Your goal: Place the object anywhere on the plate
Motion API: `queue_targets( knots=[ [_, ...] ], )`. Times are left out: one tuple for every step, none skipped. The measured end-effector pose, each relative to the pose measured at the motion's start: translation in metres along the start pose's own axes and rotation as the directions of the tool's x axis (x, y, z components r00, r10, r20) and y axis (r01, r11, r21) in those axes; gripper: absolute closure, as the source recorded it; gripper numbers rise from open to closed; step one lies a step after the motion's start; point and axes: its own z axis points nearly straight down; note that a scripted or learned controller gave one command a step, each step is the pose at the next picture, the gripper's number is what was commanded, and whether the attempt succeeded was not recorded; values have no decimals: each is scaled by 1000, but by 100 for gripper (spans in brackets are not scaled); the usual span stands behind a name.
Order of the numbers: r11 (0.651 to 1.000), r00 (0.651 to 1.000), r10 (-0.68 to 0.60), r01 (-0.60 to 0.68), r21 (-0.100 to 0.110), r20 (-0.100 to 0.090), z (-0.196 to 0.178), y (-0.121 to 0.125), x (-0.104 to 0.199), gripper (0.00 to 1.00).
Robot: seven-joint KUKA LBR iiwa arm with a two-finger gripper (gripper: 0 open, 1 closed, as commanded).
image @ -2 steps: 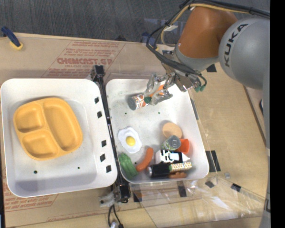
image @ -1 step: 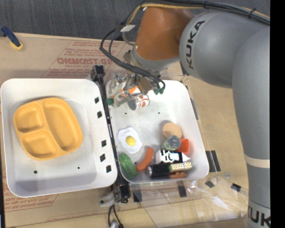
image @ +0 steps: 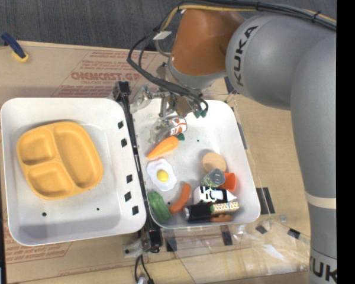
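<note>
Currently the arm comes in from 3 o'clock, wrist over the 12 o'clock end of the right bin. Gripper points down into that bin, just above the carrot. Can't tell how the gripper is set: the tips blur into a small white-and-orange bit at the wrist's lower end. Carrot lies on the bin floor, tilted, green end toward 1 o'clock, near the gripper tip; can't tell if they touch. It does not look lifted.

Rest of right bin, moving toward 6 o'clock: fried egg just below the carrot, green piece at the 7 o'clock corner, sausage leaning beside the egg. Tan disc at the 3 o'clock side, grey can touching it below, orange block next to the can. Black box and a printed pack lie along the 5 o'clock wall.

Left bin holds the yellow plate, three compartments, nothing on it. Plate sits at the 9 o'clock side of its bin, well apart from the carrot. Bins touch along the centre divider.

Blue clip on the bench at the 10 o'clock corner.
</note>
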Motion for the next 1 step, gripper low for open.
queue_targets(
  knots=[
    [908,908,-418,418,-1,-1,1,14,40,0]
  ],
)
